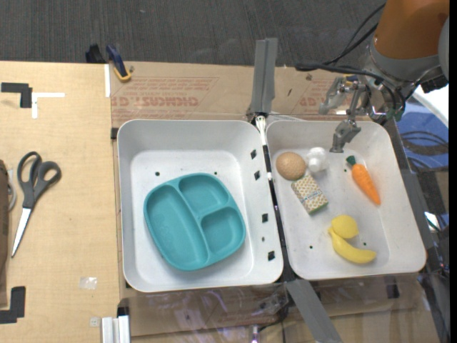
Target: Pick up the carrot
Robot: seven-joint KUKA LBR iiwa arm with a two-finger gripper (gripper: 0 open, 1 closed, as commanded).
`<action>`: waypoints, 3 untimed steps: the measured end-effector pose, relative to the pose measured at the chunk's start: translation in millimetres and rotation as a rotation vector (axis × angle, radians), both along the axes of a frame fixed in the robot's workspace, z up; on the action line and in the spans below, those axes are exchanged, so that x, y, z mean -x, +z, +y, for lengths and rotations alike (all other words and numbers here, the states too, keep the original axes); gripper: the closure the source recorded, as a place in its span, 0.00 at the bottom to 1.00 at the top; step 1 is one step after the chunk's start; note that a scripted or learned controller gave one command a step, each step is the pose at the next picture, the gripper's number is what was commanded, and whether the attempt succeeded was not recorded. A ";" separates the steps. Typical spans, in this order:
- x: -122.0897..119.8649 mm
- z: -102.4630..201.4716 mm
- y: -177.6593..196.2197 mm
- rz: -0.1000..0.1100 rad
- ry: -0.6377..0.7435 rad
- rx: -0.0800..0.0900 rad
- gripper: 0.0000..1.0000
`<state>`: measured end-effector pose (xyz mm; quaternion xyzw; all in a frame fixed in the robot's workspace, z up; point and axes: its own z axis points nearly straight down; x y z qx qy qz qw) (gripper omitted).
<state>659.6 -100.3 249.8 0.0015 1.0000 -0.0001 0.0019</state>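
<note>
On the light wooden bench (57,263) lie scissors (32,184) at the left, with dark carpet (178,13) beyond; two white bins sit on cardboard (178,91); the left bin (128,213) holds a teal divided plate (194,221); the right bin (407,241) holds the carrot (365,181), an egg (290,166), a patterned block (310,194) and a banana (351,249); the gripper (343,136) hovers near the carrot's green top, grasping nothing, its spread impossible to tell.
</note>
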 end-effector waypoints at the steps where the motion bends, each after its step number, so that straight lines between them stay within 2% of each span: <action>1: 8.3 -60.3 -153.2 -0.001 0.171 0.001 0.00; 2: 6.3 -60.3 -141.5 -0.008 0.172 0.004 1.00; 3: 10.0 8.0 -87.3 -0.003 0.287 0.001 1.00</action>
